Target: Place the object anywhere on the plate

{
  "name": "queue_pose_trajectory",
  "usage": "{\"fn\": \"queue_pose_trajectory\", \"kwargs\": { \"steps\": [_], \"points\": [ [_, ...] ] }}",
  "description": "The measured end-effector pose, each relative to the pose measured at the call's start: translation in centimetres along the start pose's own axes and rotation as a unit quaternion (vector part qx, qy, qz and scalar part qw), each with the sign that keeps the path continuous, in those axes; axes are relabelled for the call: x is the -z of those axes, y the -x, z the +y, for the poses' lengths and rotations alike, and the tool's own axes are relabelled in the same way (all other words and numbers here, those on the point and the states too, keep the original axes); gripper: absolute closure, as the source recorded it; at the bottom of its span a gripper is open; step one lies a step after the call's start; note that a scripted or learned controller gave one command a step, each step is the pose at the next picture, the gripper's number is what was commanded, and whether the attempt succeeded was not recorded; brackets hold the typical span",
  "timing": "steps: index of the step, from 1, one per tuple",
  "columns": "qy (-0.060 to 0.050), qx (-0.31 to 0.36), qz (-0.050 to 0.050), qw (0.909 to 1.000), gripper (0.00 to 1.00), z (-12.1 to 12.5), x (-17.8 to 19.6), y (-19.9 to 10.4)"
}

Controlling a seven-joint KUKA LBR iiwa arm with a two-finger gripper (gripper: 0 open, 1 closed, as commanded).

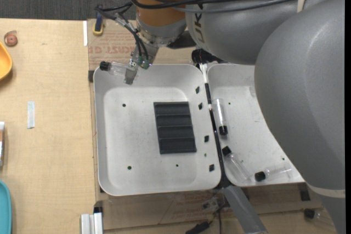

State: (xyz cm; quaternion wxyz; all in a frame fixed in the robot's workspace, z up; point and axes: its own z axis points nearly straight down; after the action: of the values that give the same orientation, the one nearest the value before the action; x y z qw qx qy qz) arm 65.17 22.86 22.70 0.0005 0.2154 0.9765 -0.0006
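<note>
The arm reaches over the left bin [109, 172], fingers [130, 75] at its far-left corner (spread unclear).

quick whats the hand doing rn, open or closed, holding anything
hand: cannot be told whether it is open or closed, or holding anything; it is at the far left corner of the left bin.

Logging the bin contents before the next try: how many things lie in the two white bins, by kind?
Black ridged plate: 1
Clear tubes with black caps: 3, at, and one on the left bin's top-left rim
Total: 4
</note>
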Motion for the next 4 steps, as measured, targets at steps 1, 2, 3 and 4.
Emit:
{"fn": "queue_pose_trajectory", "kwargs": {
  "steps": [1, 2, 3, 4],
  "points": [
    [-0.001, -0.168, 0.001, 0.9857, 1.00, -0.4, -2.1, -0.4],
    [-0.001, -0.238, 0.001, 0.9713, 1.00, -2.6, -5.8, -3.2],
    [-0.001, -0.226, 0.001, 0.9741, 1.00, -5.4, -4.0, -9.0],
    [-0.001, -0.149, 0.000, 0.9888, 1.00, -6.2, 7.1, -9.0]
  ]
}}
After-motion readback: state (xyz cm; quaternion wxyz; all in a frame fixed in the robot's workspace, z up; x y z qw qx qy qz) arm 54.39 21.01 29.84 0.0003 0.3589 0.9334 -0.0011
